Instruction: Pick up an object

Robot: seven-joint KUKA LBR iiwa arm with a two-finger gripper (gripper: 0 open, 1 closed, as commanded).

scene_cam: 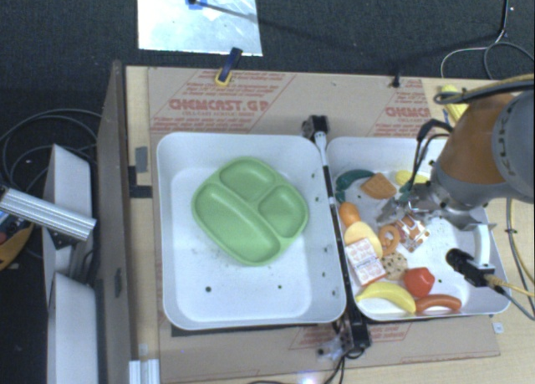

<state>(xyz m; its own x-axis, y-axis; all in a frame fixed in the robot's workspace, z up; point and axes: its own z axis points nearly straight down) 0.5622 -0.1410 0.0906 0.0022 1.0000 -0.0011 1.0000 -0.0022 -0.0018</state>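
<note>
The arm reaches in from the right of the frame, its pincer (407, 207) low among the toy foods in the right bin (481, 286); whether it is wide or narrow, I cannot tell. Just beside it lie a small ring-shaped piece (389, 234) and a patterned block (412, 232), with a banana (386, 294) and red pepper (419, 279) toward the lower edge. The left bin (180, 290) holds a green divided plate (249, 209).
</note>
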